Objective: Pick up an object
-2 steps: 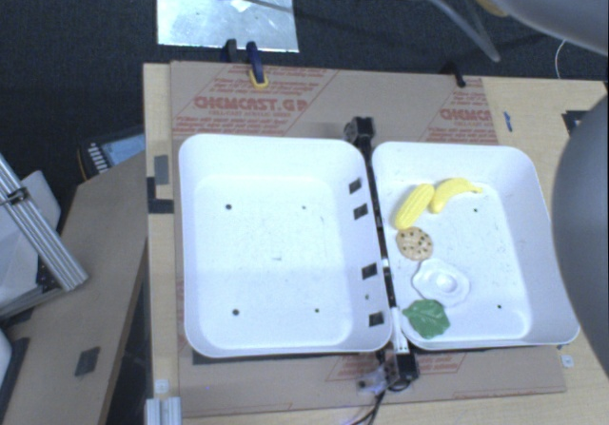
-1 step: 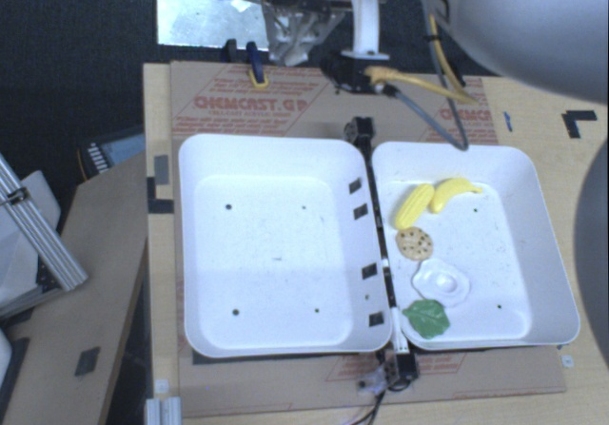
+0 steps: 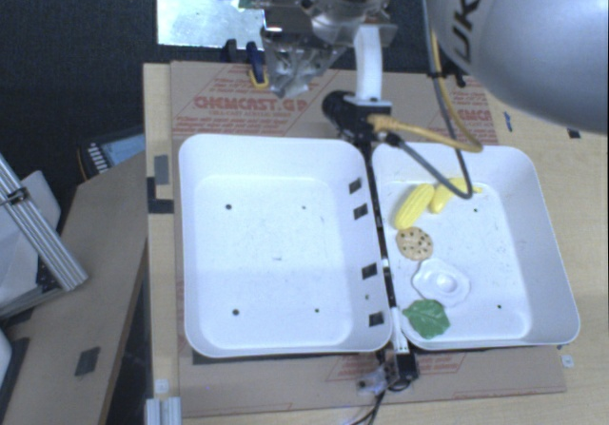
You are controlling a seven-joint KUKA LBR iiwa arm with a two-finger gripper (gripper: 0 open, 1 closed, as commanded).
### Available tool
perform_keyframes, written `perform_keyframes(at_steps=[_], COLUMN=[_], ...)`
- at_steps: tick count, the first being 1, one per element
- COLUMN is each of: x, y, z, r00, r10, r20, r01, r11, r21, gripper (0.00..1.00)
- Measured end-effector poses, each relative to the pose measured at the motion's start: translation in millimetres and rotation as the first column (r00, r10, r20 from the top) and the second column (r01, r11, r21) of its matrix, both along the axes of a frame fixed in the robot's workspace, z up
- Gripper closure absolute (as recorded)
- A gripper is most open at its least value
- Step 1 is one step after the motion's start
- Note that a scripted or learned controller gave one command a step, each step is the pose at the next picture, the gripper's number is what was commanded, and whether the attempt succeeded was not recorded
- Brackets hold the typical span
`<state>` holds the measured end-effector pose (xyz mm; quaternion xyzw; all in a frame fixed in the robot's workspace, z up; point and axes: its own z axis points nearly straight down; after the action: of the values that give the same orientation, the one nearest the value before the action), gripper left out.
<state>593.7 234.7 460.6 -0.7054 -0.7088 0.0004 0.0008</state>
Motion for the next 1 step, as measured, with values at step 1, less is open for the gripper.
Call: perform_keyframes(at_steps=[1], x=[37.8], y=[-0.9], z=[-15.0], r00=[1.000], r10=[-0.005], r20=[0.003], r01=[0.005], r11=[1.000], r21=[-0.001], gripper=[1.00])
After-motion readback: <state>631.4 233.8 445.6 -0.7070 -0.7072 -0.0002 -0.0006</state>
